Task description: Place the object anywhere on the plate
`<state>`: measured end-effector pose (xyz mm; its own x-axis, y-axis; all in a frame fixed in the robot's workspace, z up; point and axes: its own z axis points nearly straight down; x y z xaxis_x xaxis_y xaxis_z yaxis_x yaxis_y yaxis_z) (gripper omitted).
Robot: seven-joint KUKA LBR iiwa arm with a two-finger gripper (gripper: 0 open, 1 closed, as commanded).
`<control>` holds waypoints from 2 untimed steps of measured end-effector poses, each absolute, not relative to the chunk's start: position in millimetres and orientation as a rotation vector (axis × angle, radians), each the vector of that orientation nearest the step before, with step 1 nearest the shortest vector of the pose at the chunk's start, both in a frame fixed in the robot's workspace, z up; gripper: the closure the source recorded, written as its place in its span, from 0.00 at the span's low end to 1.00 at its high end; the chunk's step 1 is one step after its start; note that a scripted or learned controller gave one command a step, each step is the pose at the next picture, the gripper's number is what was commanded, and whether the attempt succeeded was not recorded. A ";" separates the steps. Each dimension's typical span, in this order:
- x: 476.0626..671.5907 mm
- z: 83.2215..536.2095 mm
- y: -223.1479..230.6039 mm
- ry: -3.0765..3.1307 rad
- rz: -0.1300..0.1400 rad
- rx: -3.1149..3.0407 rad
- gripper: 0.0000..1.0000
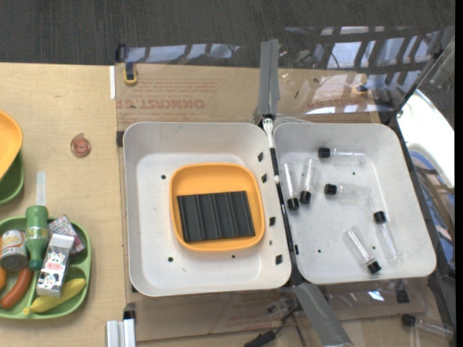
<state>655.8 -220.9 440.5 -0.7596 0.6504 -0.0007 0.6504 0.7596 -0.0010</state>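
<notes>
Two shallow white bins are seen from above, side by side on a wooden bench. The left bin (pixel 145 215) holds an orange plate (pixel 215 176) near its middle. On the plate lies a dark ribbed object (pixel 217 216), flat and roughly square, covering most of the plate's inner surface; the plate's rim is left showing all round it. Nothing else is seen in that bin, and nothing lies over the plate or the object.

The right bin (pixel 325 255) touches the left bin along a shared edge. Six or so clear vials with black caps are scattered in it. Two vials (pixel 296 183) lie close together near the shared edge. One vial (pixel 338 152) lies toward the far wall, another (pixel 346 191) near the middle, and two more (pixel 370 241) near the right front corner. Being clear plastic on white, their exact count and outlines are hard to make out.

A sheet of cardboard (pixel 170 101) with printed lettering is spread under and behind the bins. A grey upright post (pixel 268 78) stands behind the seam between them.

At the far left of the bench, well apart from the bins, a green tray (pixel 69 298) is filled with toy food, including a green bottle (pixel 35 231). A small pink item (pixel 81 145) lies alone on the wood. Part of an orange dish (pixel 7 147) is cut off by the left edge.

The gripper's state cannot be told.
</notes>
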 end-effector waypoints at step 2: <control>645.2 434.4 -222.0 3.137 0.002 0.174 0.00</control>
<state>645.2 -222.0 434.4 -0.9939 0.1106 0.0000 0.1106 0.9939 0.0014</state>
